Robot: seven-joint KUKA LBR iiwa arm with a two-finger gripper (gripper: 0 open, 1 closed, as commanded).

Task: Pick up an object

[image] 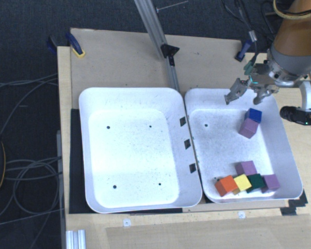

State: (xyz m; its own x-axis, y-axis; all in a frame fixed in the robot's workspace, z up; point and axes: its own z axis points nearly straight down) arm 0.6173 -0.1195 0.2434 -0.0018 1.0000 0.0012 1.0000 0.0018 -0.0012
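My gripper hangs over the far edge of the right bin, open, with nothing between its fingers. Just below it a small blue block rests against a purple block on the bin floor, apart from the fingers. At the bin's near right corner lies a cluster of blocks: orange, yellow, green and two purple ones.
The left bin sits beside the right one, with black clips along the shared wall. A slanted metal rail crosses the bench behind the bins. Blue clamps hold the board's far corners.
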